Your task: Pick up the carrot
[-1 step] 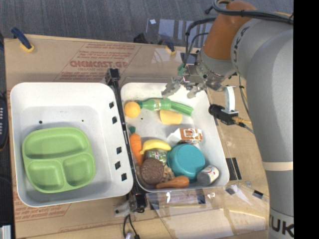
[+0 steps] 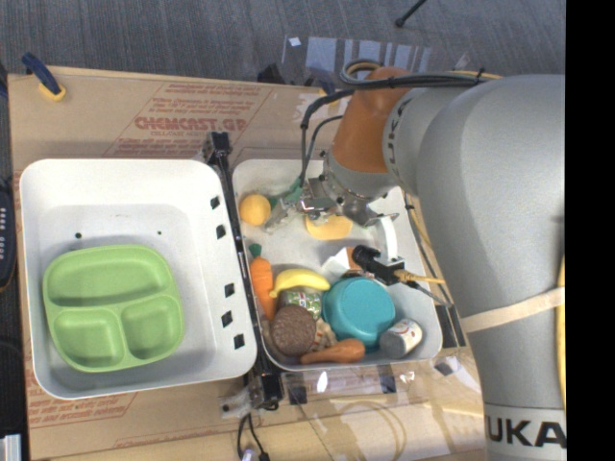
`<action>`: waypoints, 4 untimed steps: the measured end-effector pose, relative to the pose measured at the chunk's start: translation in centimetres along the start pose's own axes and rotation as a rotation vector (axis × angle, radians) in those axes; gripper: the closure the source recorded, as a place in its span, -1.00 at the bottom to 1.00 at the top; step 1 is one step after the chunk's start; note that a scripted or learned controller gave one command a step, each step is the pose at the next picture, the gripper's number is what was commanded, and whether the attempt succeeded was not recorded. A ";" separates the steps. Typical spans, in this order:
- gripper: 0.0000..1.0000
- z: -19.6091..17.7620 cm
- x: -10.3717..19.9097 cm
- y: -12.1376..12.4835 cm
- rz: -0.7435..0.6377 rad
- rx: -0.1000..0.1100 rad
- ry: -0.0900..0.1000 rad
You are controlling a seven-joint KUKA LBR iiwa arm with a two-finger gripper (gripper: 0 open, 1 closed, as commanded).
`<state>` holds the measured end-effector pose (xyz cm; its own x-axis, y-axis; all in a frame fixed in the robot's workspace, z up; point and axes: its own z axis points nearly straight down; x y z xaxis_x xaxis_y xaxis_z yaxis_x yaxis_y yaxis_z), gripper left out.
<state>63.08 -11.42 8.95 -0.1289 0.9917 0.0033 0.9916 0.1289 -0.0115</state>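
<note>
The carrot (image 2: 261, 282) is orange and lies lengthwise against the left wall of the right bin (image 2: 423, 301), beside a banana (image 2: 300, 279). My gripper (image 2: 300, 206) hangs over the far part of that bin, between a yellow lemon (image 2: 254, 208) and a flat yellow piece (image 2: 330, 227). It is well behind the carrot and apart from it. A small green thing (image 2: 289, 198) shows right at the gripper's tip. The arm's orange band (image 2: 365, 137) rises behind it.
A teal bowl (image 2: 358, 310), a brown round cookie (image 2: 292, 329), a small can (image 2: 402, 336) and an orange-brown sausage-like piece (image 2: 332, 353) crowd the near half of the right bin. The left bin (image 2: 125, 185) holds a green divided plate (image 2: 113, 305).
</note>
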 end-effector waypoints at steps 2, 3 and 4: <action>1.00 -1.6 1.3 -8.5 -0.412 -0.004 -0.004; 1.00 -2.6 1.3 -8.4 -0.421 0.000 -0.004; 1.00 -10.4 13.5 -5.7 -0.624 -0.012 -0.006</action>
<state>55.81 1.24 19.45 -0.6839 0.7296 0.0003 0.7296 0.6839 0.0016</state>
